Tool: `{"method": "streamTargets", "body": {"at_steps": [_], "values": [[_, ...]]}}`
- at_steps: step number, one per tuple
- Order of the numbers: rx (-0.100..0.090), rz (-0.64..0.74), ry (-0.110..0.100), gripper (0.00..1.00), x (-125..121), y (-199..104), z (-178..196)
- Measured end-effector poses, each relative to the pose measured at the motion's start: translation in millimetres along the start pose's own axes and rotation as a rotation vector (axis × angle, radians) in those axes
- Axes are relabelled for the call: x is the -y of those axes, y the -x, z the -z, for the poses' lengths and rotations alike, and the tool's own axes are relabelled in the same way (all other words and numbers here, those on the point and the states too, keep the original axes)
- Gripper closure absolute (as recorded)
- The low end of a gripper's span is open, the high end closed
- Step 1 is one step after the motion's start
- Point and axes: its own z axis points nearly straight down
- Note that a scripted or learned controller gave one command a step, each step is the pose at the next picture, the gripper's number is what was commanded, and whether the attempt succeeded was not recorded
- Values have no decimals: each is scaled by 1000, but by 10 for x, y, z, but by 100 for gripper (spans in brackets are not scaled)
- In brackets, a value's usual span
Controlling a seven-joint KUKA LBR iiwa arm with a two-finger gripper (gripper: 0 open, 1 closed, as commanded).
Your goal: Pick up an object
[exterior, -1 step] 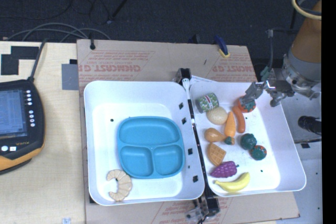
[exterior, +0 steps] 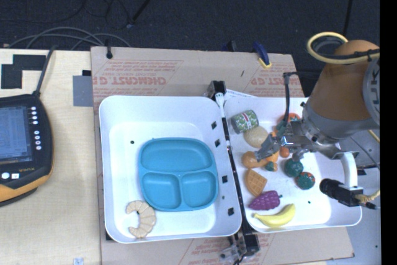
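Grey arm [exterior: 332,118], orange band, yellow cable loop, dark metal pincer [exterior: 273,147]

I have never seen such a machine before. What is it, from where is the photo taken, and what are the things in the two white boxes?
One camera looks down at a slant on a bench. The grey and orange shape at the right is a robot arm; its hand is low over the right bin, among toy food: a can, a banana, purple grapes, a waffle. Whether it holds anything, I cannot tell. The left bin contains a blue divided plate and a croissant.
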Motion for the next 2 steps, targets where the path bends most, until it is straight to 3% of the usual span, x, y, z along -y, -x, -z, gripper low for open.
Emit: {"method": "streamTargets", "body": {"at_steps": [1,2], "values": [[4,-6,7,100,-30,46,132],[3,3,15,100,204,-665,789]]}}
